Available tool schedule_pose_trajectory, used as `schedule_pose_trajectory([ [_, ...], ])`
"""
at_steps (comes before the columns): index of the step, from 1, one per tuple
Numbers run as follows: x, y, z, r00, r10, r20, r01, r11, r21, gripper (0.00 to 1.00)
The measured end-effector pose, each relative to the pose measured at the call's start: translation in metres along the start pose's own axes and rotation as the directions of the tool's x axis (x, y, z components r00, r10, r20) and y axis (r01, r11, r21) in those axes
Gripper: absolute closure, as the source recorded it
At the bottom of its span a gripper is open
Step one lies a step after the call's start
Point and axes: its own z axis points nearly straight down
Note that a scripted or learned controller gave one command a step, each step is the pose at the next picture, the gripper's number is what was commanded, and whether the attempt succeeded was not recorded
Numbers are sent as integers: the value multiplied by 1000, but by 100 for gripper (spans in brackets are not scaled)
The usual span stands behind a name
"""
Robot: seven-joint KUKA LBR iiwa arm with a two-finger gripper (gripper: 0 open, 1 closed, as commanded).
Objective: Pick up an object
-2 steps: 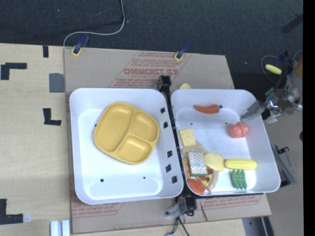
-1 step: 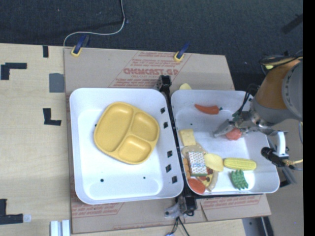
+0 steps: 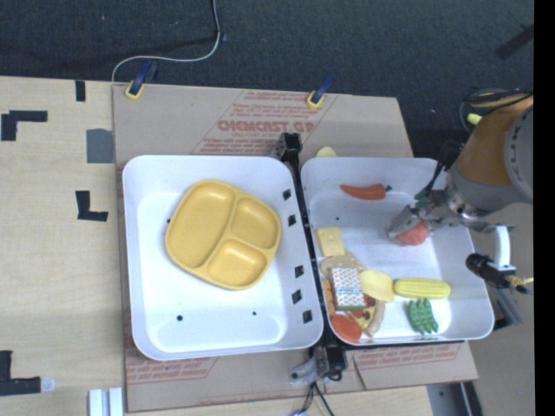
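Observation:
My gripper (image 3: 409, 224) is low over the right part of the right bin (image 3: 460, 267), at the end of the grey and orange arm (image 3: 490, 159) coming in from the right. A small red round item (image 3: 415, 236) lies directly under and against the gripper's tip, partly covered by it. A red chili pepper (image 3: 364, 191) lies a little to the left and farther back. Along the bin's front sit a corn cob (image 3: 422, 289), a green ridged piece (image 3: 423, 316), a pale yellow lump (image 3: 376, 283), a small printed box (image 3: 348, 287) and a yellow square slice (image 3: 330, 241).
The left bin (image 3: 152, 310) holds a yellow divided plate (image 3: 224, 233). A black divider with clips (image 3: 300, 250) runs between the bins. A small yellow object (image 3: 325, 153) sits just behind the right bin's back rim. A black and white fixture (image 3: 494, 267) juts out by the right rim.

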Motion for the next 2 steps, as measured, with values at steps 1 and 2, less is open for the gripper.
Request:
schedule_pose_trajectory([
  [1,56,13,11,1000,-2,-1,2,1000,2,100],
  [2,139,-5,-94,1000,-6,-5,6,1000,-1,100],
])
